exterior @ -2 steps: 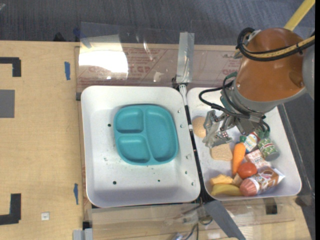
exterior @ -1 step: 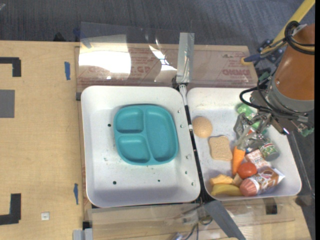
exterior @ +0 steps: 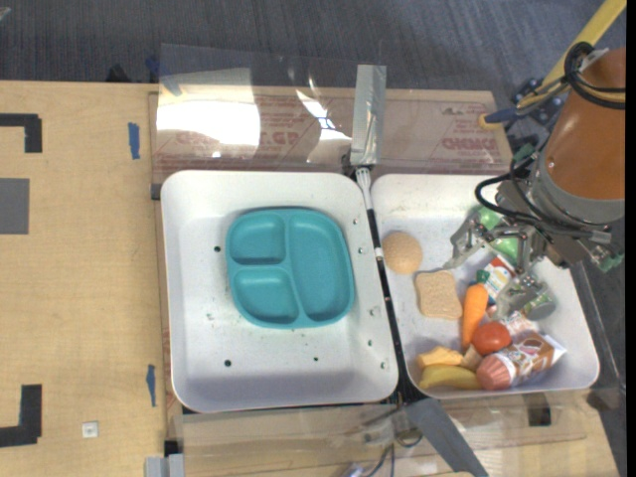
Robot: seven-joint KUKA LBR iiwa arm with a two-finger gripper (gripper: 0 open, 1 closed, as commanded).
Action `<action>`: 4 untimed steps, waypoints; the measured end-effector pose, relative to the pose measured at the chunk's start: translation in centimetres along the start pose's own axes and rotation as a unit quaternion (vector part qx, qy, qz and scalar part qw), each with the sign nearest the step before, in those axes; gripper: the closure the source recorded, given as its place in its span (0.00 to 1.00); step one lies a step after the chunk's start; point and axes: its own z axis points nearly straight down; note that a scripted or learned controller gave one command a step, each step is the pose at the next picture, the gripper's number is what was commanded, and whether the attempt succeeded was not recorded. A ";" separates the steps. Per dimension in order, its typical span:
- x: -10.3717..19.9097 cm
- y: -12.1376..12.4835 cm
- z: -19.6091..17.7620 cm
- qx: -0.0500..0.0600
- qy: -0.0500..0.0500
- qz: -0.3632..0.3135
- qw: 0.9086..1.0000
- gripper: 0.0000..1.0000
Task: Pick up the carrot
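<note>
- I see the right bin (exterior: 586, 366) holding the carrot (exterior: 474, 312), a bread slice (exterior: 437, 294), a bun (exterior: 402, 251), a tomato (exterior: 490, 338) and a banana (exterior: 446, 374).
- The left bin (exterior: 189, 266) holds a teal divided tray (exterior: 291, 266).
- Both bins sit on the wooden bench (exterior: 70, 296), above grey floor.
- The carrot lies nearly upright in view, its top leaning slightly right.
- My claw (exterior: 500, 251) hangs just above the carrot; I cannot tell its fingers' state.
</note>
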 end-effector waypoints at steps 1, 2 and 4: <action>1.6 -4.4 17.6 -0.005 0.005 -0.087 0.996 0.00; 1.0 -4.6 16.0 0.000 -0.002 -0.089 0.996 1.00; 6.1 -8.6 15.0 0.002 -0.002 0.069 0.998 0.00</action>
